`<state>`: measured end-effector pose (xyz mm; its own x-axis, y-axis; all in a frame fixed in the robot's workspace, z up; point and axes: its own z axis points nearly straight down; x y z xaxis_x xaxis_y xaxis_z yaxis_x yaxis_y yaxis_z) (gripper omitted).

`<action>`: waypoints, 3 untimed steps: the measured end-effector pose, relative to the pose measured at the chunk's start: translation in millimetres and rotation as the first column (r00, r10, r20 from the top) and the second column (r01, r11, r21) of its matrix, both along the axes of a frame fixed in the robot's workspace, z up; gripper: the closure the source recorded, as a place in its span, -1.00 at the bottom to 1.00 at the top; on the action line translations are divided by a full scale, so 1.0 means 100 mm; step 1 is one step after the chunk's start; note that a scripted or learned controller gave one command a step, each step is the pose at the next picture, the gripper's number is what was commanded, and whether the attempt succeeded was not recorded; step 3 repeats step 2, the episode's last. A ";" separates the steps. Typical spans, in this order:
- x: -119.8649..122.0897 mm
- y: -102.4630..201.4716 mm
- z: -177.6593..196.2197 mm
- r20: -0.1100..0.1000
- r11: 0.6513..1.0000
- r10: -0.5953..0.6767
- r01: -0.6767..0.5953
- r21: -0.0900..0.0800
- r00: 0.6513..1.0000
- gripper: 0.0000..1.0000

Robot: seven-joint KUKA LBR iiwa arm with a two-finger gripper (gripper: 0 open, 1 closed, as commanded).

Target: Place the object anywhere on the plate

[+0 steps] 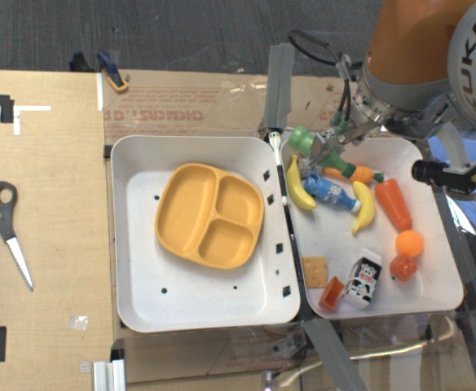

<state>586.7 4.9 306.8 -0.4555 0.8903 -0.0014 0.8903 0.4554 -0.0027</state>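
I work in a robotics lab — cardboard-covered counter, two shallow white plastic bins, steel scissors lying loose.

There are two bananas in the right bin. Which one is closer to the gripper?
The left banana, lying by the wall between the bins, just below the gripper. The other banana lies farther right and lower.

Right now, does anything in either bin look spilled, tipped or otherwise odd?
Nothing looks spilled or damaged. The milk carton lies tipped on its side near the right bin's front edge, and the yellow plate sits askew in the left bin.
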 end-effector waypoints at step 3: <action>-0.32 0.35 -1.05 0.000 0.959 0.282 -0.282 0.002 0.959 -1.00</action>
